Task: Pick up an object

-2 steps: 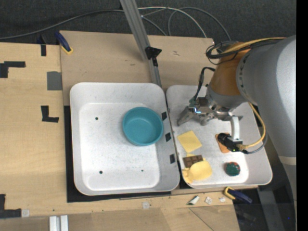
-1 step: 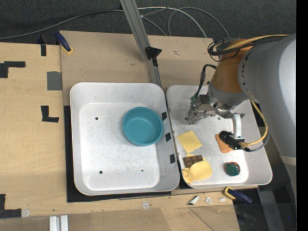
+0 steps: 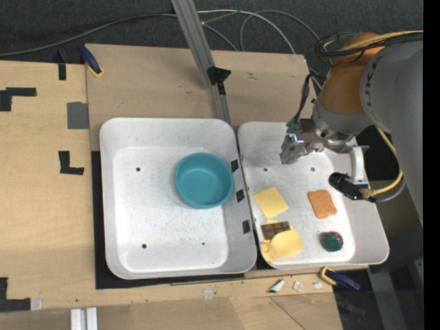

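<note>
Wooden worktop (image 3: 41,184) with black tape marks (image 3: 69,162) along its left side. Grey metal post (image 3: 196,40) slants down from the top edge. Cables (image 3: 240,23) loop behind. Blue-and-yellow clamps at far-left corner (image 3: 91,62) and near edge (image 3: 337,278).

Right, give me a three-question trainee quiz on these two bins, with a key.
1. True or false: the teal bowl sits in the right bin.
2. Which item lies nearest the gripper? A) yellow square block B) dark green round object C) orange block
3. Fill in: the small brown piece lies between the yellow square block and the pale yellow ____ object.

Key: 1. False, it sits in the left bin. 2. A. 3. rounded.
</note>
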Controlling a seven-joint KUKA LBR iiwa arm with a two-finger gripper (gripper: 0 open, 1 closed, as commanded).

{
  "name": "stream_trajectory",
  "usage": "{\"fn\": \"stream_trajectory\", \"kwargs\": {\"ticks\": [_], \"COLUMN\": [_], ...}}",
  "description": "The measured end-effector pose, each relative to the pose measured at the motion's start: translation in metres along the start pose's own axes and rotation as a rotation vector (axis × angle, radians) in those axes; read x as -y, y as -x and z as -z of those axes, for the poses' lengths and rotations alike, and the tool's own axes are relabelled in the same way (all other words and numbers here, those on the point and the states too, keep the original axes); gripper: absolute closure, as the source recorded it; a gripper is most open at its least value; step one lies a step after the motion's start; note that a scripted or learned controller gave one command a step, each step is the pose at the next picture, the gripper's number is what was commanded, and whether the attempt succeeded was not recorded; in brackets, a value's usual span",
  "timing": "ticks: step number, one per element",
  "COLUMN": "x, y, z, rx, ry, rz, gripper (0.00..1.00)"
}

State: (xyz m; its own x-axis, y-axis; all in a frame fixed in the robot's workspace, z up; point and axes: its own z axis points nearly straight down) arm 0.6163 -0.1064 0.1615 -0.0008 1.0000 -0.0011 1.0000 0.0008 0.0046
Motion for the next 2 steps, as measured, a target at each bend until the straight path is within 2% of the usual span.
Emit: {"fn": "stream_trajectory", "kwargs": {"ticks": [2], "x": [-0.010], "y": [0.014], "z": [0.094], "rx": [0.000], "ry": [0.000], "rz": [0.001], "gripper": [1.00]}}
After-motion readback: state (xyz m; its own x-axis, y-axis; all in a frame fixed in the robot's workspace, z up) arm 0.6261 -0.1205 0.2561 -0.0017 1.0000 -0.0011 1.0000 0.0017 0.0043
